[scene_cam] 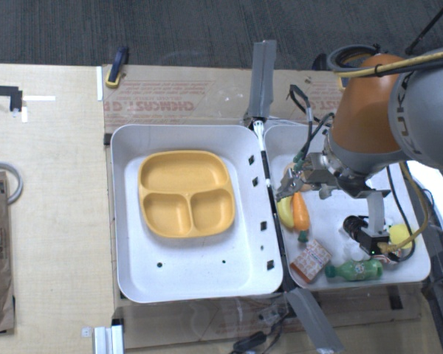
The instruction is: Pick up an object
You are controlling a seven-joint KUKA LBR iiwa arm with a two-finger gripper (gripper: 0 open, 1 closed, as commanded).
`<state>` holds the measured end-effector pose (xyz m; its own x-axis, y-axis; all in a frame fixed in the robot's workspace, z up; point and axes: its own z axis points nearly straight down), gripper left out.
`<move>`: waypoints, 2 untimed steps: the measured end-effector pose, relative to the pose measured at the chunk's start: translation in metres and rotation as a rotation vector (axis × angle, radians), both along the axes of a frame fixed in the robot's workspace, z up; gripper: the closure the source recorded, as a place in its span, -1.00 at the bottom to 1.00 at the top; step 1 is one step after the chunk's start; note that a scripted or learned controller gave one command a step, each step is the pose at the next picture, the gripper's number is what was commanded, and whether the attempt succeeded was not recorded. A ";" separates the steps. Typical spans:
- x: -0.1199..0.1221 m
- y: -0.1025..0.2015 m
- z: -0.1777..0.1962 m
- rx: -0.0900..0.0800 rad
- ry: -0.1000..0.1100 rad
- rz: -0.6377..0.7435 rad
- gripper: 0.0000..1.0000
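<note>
My gripper (289,183) hangs over the left side of the right bin (421,271), below the orange-banded wrist. An orange carrot (300,211) lies just beneath it, its top end right at the gripper's tip; whether the two touch is unclear. A yellow fruit (285,212) rests against the carrot's left side by the bin wall. Nearer the front edge lie a red-and-white snack packet (309,262) and a green bottle (356,271) on its side.
The left bin (133,271) holds a yellow divided plate (186,193). A raised divider (268,198) separates the two bins. The arm's bulk covers the back right of the right bin. Cables run along that bin's right side.
</note>
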<state>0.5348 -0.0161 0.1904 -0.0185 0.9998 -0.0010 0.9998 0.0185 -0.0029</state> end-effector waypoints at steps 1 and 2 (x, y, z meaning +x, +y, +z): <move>0.032 -0.033 0.000 -0.001 0.000 -0.068 -1.00; 0.010 -0.111 -0.098 0.000 0.000 -0.059 -1.00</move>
<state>0.5450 -0.1270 0.0921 0.0408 0.9992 -0.0005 0.9992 -0.0408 -0.0032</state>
